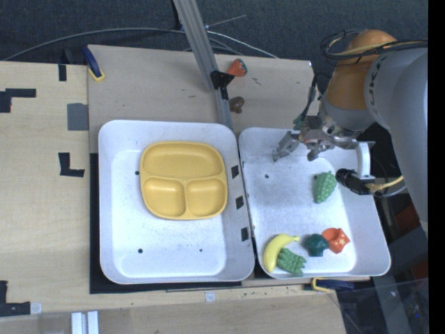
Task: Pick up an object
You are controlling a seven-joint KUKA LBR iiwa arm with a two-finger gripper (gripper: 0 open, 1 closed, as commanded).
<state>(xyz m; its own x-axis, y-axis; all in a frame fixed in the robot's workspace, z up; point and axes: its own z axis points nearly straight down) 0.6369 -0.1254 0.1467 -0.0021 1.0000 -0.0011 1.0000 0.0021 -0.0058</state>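
Note:
My gripper [299, 149] hangs over the upper part of the right bin [278, 200], its two fingers spread open with nothing between them. A green bumpy toy [323, 186] lies in the bin just below and right of the gripper, apart from it. Along the bin's front lie a yellow banana [275, 248], a light green toy [291, 261], a dark teal toy [316, 244] and a red-orange toy [337, 239].
The left bin [125, 249] holds a yellow divided plate [184, 179]. A grey pole [198, 37] slants across the back of the bench, with an orange clip [237, 67] beside it. The arm's grey and orange body [375, 68] fills the upper right.

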